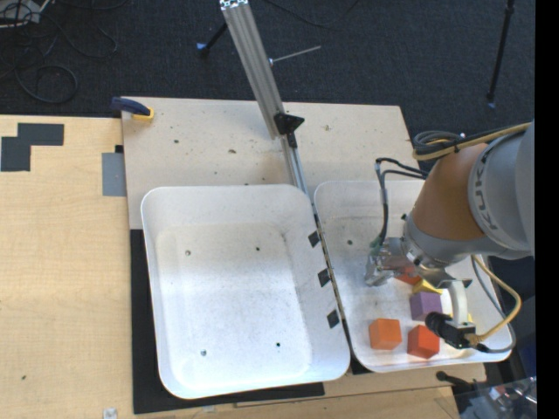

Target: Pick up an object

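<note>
My gripper (377, 267) is lowered into the right bin (349, 212), near its middle, under the grey arm with the orange band. Just right of the gripper lie a small red piece (405, 276) and a yellow piece (427, 285), partly hidden by the wrist. A purple block (425, 305) sits a little nearer the front. An orange cube (384, 333) and a red-orange cube (423, 342) rest side by side at the bin's front. I see nothing held in the gripper.
The left bin (175, 234) lies beside the right one, with black clips on the shared wall (321, 273). An aluminium bar (258, 68) slants up from behind the bins. A blue and yellow clamp (133, 108) sits at the bench's far left corner.
</note>
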Tool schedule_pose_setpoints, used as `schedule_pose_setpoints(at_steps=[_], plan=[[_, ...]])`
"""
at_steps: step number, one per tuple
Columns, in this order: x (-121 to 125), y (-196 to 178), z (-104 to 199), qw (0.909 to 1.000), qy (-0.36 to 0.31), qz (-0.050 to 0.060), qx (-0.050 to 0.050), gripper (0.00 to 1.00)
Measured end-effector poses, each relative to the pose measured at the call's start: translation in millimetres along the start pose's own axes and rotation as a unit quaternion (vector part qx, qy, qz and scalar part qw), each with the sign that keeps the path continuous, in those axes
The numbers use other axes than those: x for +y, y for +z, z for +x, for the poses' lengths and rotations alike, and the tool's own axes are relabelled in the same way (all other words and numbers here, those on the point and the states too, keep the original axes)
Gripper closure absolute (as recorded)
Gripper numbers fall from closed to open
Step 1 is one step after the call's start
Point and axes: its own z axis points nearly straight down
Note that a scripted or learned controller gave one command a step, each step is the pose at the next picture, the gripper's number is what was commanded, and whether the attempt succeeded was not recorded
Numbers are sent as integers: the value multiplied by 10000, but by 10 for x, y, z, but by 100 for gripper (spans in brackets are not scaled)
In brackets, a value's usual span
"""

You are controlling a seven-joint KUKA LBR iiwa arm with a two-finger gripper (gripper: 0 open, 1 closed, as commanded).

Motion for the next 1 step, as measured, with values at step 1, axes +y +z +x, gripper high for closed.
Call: schedule_pose_setpoints(at_steps=[1], plan=[[-1, -629, 8, 10000, -52, -29, -17, 100]])
